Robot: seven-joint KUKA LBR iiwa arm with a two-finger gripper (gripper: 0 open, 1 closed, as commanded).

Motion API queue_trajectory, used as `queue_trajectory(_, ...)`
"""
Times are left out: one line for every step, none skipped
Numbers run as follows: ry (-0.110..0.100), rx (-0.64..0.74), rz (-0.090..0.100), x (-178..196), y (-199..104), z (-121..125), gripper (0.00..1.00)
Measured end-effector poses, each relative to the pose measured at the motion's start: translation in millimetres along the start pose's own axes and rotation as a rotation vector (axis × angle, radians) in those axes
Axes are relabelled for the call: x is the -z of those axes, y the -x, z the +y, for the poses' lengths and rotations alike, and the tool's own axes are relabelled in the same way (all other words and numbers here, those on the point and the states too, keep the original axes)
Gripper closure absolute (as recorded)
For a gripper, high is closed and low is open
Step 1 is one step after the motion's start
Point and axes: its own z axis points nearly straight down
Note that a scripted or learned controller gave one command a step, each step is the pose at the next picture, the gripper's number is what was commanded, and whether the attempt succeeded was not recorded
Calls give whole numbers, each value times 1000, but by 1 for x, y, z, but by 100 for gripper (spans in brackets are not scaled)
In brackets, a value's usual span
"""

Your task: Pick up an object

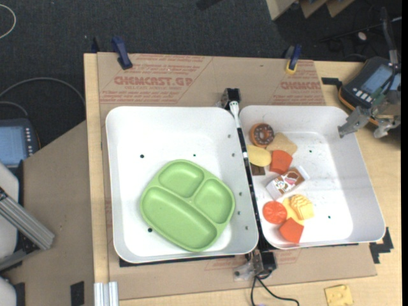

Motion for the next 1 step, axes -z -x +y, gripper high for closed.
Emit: queue_trajectory(-10, 10, 8, -100, -95, 38, 0)
